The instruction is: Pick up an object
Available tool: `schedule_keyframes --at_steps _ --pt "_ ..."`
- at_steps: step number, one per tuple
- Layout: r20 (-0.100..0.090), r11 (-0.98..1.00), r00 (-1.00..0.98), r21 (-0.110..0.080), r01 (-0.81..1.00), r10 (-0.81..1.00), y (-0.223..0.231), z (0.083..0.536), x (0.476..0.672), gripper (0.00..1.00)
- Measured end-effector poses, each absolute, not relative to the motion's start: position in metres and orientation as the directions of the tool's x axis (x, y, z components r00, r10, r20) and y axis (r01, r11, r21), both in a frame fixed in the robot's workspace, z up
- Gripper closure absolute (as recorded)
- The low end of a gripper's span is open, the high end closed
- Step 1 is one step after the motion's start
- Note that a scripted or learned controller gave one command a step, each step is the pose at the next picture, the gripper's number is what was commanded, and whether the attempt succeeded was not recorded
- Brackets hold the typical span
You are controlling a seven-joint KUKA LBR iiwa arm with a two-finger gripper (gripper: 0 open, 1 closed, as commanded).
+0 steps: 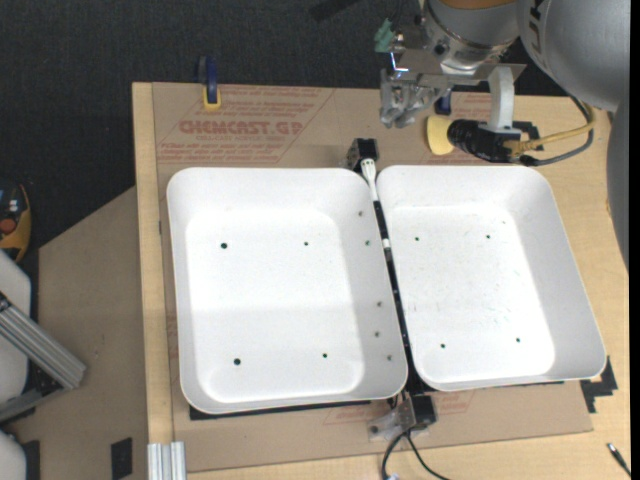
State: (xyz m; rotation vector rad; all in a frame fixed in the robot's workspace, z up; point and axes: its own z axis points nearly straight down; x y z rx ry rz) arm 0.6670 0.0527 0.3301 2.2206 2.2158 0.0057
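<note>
On the tabletop [160, 138], left bin [270, 298] at 9 o'clock and right bin [480, 278] at 3 o'clock lie nearest; beyond, at 1 o'clock, the hand [403, 106] hangs, its state and any held object indeterminable, so pickup is judged unconfirmed.

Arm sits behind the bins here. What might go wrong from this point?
The gripper hangs over the bench behind the right bin; a straight descent would likely strike board or rim. Its floor and the left bin's look bare, so a grasp may close on nothing.
</note>
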Motion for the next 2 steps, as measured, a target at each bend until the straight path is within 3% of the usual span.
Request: schedule_keyframes --at_steps 1,2 --pt "0.002 0.007 -0.007 -0.005 1.000 1.000 0.131 0.280 0.665 1.00" --pt "-0.002 -0.006 0.006 0.006 1.000 1.000 0.061 0.314 0.667 1.00"
